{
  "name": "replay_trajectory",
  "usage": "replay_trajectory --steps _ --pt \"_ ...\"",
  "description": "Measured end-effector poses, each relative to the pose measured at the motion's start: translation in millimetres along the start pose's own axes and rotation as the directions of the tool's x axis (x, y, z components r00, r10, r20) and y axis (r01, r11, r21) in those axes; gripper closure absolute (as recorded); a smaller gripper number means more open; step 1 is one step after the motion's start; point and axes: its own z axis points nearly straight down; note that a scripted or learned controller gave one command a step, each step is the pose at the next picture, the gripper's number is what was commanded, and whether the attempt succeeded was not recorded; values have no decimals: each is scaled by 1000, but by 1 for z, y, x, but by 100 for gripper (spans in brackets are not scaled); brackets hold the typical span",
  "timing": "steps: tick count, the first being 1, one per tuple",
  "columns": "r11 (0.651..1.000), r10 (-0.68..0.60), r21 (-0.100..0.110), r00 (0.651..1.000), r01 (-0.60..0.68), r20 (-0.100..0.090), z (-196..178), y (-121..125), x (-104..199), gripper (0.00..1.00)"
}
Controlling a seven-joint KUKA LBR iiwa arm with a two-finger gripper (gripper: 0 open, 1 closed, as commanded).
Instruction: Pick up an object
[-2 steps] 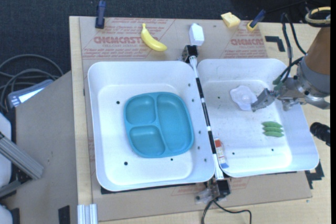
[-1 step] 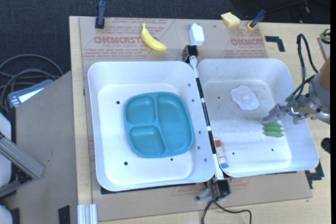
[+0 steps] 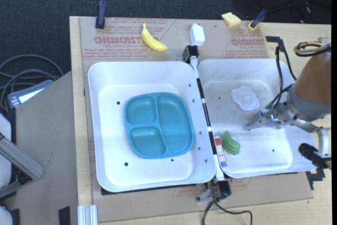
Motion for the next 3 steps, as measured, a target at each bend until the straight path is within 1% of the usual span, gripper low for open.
replay_trajectory --steps 1,2,3 --pt "1000 -2 -1 1000 2 0 0 47 60 0" --pt "1000 0 3 1000 0 -1 0 -4 88 0" --pt "1000 0 3 1000 0 -1 0 -45 90 0"
